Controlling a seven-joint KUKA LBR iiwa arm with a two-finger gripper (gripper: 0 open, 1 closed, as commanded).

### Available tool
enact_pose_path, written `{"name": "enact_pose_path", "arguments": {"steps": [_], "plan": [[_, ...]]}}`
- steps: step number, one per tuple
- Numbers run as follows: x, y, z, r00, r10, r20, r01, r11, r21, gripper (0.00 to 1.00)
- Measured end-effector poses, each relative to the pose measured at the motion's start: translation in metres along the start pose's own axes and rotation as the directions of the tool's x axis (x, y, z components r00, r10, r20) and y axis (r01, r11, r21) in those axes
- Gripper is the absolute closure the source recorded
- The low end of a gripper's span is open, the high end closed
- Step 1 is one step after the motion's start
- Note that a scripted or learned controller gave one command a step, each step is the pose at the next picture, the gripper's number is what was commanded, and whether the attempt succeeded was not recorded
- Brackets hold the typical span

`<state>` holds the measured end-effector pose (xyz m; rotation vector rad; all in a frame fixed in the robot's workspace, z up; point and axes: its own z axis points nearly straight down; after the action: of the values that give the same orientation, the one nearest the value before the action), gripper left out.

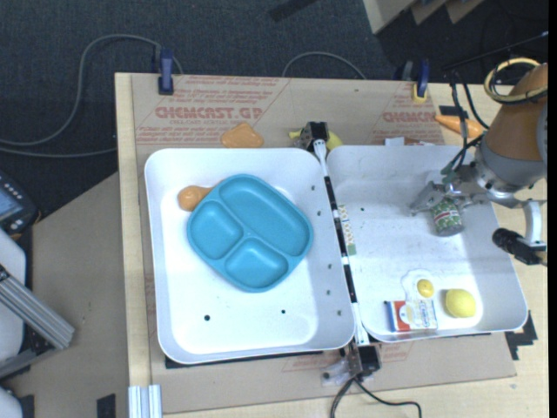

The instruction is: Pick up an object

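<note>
Two shallow white bins side by side on the bench: left bin at centre frame, right bin at centre right. Blue divided plate in the middle of the left bin, with an orange rounded item touching its upper left edge and partly hidden beneath it. Lower part of the right bin: yellow lemon-like toy, red-and-white packet, small white piece with a yellow centre, all grouped near the front wall.

Gripper low in the upper right of the right bin, directly over a small greenish cylindrical object, likely a can or jar. Metal fingers splayed to either side of the object's top; jaws released, not clamped. Object upright or nearly so, resting on the bin floor, well apart from the lower group.

Judged step: descent and alignment for a grasp, closure not yet made. Isolated position of the object favours a clean approach. Risk: tipping if one finger lands first.
</note>
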<state>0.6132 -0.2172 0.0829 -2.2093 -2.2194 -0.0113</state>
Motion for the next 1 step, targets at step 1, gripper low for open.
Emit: {"name": "enact_pose_path", "arguments": {"steps": [1], "plan": [[-0.0052,-0.0008,-0.0124,1.000,0.003,0.012,-0.003,1.000,-0.003,1.00]]}}
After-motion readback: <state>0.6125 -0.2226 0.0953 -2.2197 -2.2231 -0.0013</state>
